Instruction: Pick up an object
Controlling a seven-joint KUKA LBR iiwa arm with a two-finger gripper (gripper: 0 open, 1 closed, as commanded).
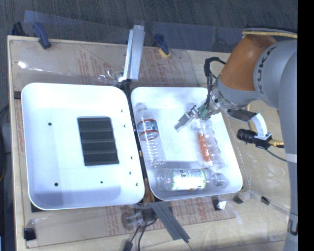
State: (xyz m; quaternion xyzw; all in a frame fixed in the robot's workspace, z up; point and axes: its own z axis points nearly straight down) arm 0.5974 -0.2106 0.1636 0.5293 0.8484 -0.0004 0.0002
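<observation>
The jaws (191,115) hang in the right bin (231,156), spread apart and grasping nothing, just above the top of the orange-filled bottle (206,144). This bottle is round and clear; it may roll away when squeezed.

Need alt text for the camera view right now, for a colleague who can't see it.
The arm's claw hangs over the right bin, at the top end of an orange-tinted bottle. Two clear bottles lie along that bin's left and bottom walls; the left bin holds a dark ribbed block.
</observation>
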